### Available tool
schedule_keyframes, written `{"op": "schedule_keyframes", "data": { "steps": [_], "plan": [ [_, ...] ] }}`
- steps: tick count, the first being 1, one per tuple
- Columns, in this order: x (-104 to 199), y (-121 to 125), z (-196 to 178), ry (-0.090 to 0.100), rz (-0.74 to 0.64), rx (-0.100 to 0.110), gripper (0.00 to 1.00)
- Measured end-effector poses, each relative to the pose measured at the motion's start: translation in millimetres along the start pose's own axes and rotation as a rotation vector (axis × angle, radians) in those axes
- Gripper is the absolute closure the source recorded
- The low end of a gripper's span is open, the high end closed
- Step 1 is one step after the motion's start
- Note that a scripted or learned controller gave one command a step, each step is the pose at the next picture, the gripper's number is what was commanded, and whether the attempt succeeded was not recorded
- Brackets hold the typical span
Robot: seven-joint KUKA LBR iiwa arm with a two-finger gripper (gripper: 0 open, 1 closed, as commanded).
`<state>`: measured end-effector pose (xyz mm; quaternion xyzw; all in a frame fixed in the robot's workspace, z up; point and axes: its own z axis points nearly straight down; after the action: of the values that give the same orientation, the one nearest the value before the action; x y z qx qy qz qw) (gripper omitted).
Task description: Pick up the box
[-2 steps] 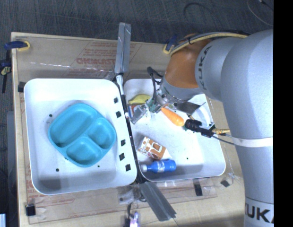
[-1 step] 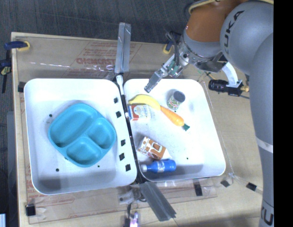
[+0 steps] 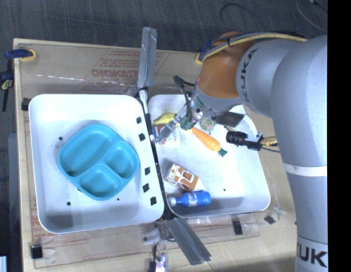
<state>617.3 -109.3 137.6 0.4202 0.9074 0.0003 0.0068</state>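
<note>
While the grey arm (image 3: 277, 78) is reaching in from the right, its claw (image 3: 174, 127) is hanging low over the upper left part of the right bin (image 3: 252, 177), close beside the divider between the two bins. Whether the claw is apart or together cannot be told, as the wrist is covering much of it. A yellow item (image 3: 163, 118) is lying just beside the claw, and an orange carrot-like piece (image 3: 208, 140) is resting just to its right. The box (image 3: 182, 178), small, brown and white, is lying flat lower down in the same bin, apart from the claw, with a blue bottle (image 3: 191, 199) on its side just below it. A blue divided tray (image 3: 98, 161) is sitting in the left bin (image 3: 45, 208), and both bins are resting on the desk (image 3: 79, 67).
</note>
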Motion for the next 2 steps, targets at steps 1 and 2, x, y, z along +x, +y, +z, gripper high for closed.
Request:
{"op": "schedule_keyframes", "data": {
  "steps": [1,2],
  "plan": [
    [9,-34,39,-0.004,-0.069,-0.002,0.00],
    [8,-33,28,-0.006,-0.073,-0.003,1.00]
  ]
}}
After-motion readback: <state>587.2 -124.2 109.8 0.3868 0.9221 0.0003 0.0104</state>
